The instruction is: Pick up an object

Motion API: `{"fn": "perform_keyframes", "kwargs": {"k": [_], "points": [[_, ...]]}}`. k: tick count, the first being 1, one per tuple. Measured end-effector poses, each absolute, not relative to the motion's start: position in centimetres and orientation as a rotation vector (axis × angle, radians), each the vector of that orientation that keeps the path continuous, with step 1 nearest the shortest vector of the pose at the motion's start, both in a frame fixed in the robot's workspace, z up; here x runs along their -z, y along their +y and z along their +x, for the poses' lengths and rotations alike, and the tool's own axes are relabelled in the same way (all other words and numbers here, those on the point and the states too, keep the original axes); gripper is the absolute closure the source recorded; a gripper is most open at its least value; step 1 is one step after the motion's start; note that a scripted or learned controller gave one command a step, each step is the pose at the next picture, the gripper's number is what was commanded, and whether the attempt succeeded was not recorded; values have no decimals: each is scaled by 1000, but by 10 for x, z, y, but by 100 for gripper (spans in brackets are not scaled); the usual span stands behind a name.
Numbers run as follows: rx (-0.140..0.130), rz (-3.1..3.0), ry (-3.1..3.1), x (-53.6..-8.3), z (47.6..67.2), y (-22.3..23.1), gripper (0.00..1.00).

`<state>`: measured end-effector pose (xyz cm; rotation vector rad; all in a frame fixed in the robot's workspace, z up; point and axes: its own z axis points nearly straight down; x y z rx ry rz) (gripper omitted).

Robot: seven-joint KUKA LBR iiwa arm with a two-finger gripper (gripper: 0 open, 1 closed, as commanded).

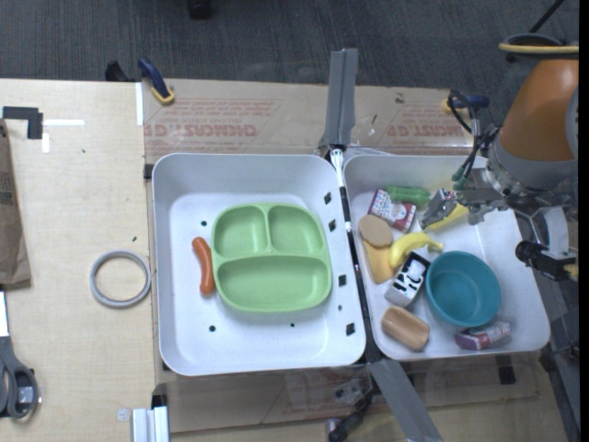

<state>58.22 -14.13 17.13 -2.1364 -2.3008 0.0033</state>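
Your jaws (448, 208) are sitting low at about 12 o'clock in the right bin (526, 252), but I honestly can't tell if they're open or closed, the wrist hardware hides too much. Something yellowish sits right at the tips, can't say whether it's held or just lying under them. Working outward: the banana (410, 246) is just beside, at about 7 o'clock from the jaws, the green packet (408, 193) at 9 o'clock, and the teal bowl (463, 288) down at 5 o'clock. A bread roll (406, 328) and a black-and-white box (407, 279) sit further toward 6 o'clock. Over in the left bin (175, 274) there's a green divided plate (271, 257) and a sausage (204, 264). As far as I can judge, nothing's lifted yet, so the pick remains to be done.
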Motion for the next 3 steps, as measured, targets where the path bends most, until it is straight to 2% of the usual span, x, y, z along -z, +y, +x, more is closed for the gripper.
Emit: {"fn": "perform_keyframes", "kwargs": {"k": [1, 2, 3], "points": [[-2, -2305, -2133, -91, 590, -118, 0], [-2, -2089, -2344, -144, 542, -139, 0], [-2, -2086, -2348, -91, 591, -108, 0]]}}
